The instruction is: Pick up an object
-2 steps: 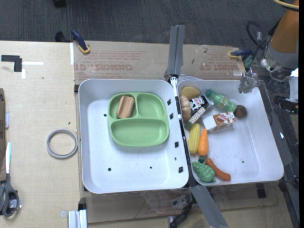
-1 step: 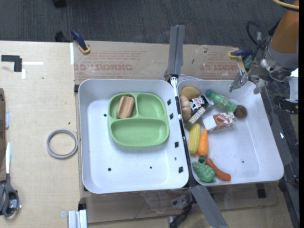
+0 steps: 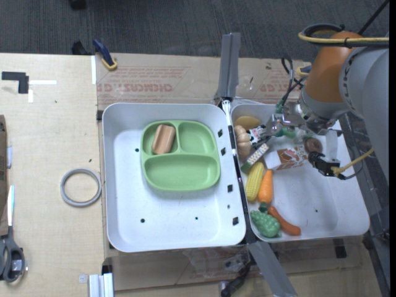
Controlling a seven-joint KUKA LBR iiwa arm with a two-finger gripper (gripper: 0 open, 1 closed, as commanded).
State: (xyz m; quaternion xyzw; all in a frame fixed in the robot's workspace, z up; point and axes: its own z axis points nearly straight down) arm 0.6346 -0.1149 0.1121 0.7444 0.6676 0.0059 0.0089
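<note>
We find the gripper low in the right bin, at its far end; whether it is open or closed we cannot tell. Just beside it lie toy foods: corn, carrot, broccoli. The left bin bears a green tray with a bread roll.

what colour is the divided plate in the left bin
Light green; the divided plate shows plainly in the camera view.
</note>
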